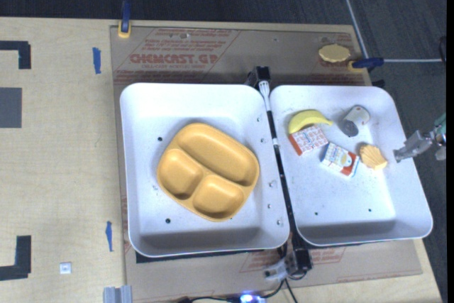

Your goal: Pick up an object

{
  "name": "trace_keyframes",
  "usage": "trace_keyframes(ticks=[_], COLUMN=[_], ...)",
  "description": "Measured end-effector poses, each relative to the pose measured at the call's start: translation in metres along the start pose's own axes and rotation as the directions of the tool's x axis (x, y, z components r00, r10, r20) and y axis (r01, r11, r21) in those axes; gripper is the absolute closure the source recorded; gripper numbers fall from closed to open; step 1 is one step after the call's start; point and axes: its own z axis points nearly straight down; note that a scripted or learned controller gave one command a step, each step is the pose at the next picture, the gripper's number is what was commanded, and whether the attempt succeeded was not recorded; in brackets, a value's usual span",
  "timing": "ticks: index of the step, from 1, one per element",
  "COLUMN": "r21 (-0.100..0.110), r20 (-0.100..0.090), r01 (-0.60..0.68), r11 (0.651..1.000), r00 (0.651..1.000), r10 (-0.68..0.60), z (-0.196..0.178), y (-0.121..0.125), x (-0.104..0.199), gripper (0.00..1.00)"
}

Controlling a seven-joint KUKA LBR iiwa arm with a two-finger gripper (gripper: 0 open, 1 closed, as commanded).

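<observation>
A curved yellow banana (308, 120) is lying in the right bin (355, 223), its long axis pointing left-right. The tool (413, 147) is hovering at the bin's right rim; I cannot tell its grip.

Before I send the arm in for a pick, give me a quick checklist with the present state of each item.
1. Gripper located: ok, at the right bin's right rim.
2. Jaws open: cannot tell, too small.
3. Nothing held yet: cannot tell.
4. Targets present: ok; banana, two small cartons, grey piece and orange shell-shaped piece lie in the right bin's upper half.
5. Spacing: not ok; banana touches one carton, shell piece sits beside the other.
6. Left bin: ok, holds the yellow divided tray.
</observation>
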Motion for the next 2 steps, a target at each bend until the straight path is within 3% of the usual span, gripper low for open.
trace_keyframes(ticks=[1,2], r21=[0.000,-0.003], r20=[-0.001,0.002], r01=[0.000,-0.001], r11=[1.000,1.000], r00=[1.000,1.000], r10=[0.000,0.001], z=[0.1763,0.1664], y=[-0.0064,-0.0059], x=[0.0130,0.0125], gripper=[0.00,1.00])
